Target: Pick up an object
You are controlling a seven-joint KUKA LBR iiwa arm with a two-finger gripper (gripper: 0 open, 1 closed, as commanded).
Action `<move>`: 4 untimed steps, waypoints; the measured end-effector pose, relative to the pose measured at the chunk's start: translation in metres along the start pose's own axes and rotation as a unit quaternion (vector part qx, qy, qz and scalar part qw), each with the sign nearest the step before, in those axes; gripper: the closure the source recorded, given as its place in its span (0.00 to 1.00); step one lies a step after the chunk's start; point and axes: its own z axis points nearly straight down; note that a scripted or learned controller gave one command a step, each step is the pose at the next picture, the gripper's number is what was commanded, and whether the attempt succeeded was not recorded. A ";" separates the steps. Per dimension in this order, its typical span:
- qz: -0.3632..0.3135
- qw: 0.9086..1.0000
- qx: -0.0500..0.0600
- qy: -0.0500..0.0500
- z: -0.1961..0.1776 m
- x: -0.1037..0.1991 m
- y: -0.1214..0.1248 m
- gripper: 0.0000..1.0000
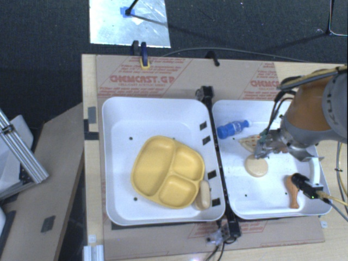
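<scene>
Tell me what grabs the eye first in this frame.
The big yellow divided tray dominates the left bin, with a small beige piece against its lower right edge. In the right bin, the grey-and-orange arm reaches in from the right, its gripper just above a round beige disc, with a blue bottle lying to the upper left.

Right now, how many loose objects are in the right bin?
4: a blue bottle near the divider, a tan flat piece beside the gripper, a round cream object just below it, and a brown tool near the front. The arm may hide more.
</scene>
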 end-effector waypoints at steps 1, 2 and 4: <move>-0.001 1.000 0.001 -0.001 -0.048 0.008 0.000 1.00; -0.001 1.000 0.000 -0.001 -0.111 0.007 -0.003 1.00; -0.003 1.000 0.002 0.001 -0.155 0.053 0.007 1.00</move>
